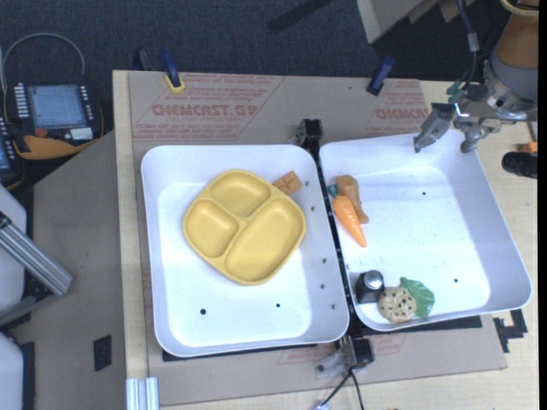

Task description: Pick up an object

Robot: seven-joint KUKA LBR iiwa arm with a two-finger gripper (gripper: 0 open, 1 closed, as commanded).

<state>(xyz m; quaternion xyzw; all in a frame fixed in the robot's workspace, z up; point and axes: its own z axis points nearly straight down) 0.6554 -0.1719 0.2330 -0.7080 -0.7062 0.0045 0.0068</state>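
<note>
The arm reaches in from the upper right, its grey body and orange band at the frame's right edge, the wrist angled down and to the left. The gripper (449,133) hangs above the far rim of the right bin (479,229), near that bin's far right corner. Its two fingers (430,131) are spread apart with nothing between them, the left one slanting outward over the rim.

In the right bin, a toy carrot (349,219) lies against the left wall, at about the middle of that edge, its green top pointing to the far side; a tan piece (349,188) lies just beside it, touching or nearly so. At the near left corner sit a small black and silver object (370,284), a round speckled cookie (397,303) and a green leafy piece (419,295), clustered together and apparently touching.

The left bin (171,246) holds a yellow divided plate (244,226), three compartments, lying flat in the middle toward the far side. A small orange-brown block (288,183) rests at the plate's far right edge, touching it.

Both bins stand on a cardboard sheet (128,186) with red lettering.
</note>
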